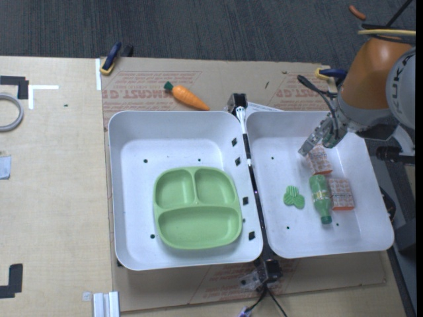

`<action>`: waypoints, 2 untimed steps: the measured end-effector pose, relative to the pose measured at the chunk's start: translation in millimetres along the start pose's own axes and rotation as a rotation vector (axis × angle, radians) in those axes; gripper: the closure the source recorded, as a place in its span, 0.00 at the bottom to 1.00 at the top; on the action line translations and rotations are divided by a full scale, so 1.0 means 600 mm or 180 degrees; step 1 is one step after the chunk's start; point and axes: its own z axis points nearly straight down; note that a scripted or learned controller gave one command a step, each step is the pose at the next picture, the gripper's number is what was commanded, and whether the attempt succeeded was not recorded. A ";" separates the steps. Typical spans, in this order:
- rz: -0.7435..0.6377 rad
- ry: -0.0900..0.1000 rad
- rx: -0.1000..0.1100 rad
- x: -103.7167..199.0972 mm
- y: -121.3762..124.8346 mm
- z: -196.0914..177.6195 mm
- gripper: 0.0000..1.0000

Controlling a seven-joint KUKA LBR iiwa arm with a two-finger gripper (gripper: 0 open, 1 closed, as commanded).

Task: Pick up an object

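Gripper (316,144), finger state unclear, hovers above a small packet (320,161); green bottle (321,199) lies just beyond, lengthwise away.

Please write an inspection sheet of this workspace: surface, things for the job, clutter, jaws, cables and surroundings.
Surface: cardboard sheet on a wooden bench, bearing the left bin and the right bin side by side.
Job's things: in the right bin, a green bottle lying flat, a small green leafy piece beside it, a red-and-white packet and another packet under the gripper.
Clutter: green divided plate in the left bin; toy carrot on the cardboard behind the bins.
Grippers: gripper low over the right bin, at the upper packet; state of the jaws cannot be told.
Cables: dark cables at the front edge between the bins.
Surroundings: dark carpet floor.
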 end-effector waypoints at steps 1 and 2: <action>0.0222 0.0060 0.0034 0.083 0.041 -0.129 1.00; 0.0768 0.0063 0.0045 0.165 0.061 -0.152 1.00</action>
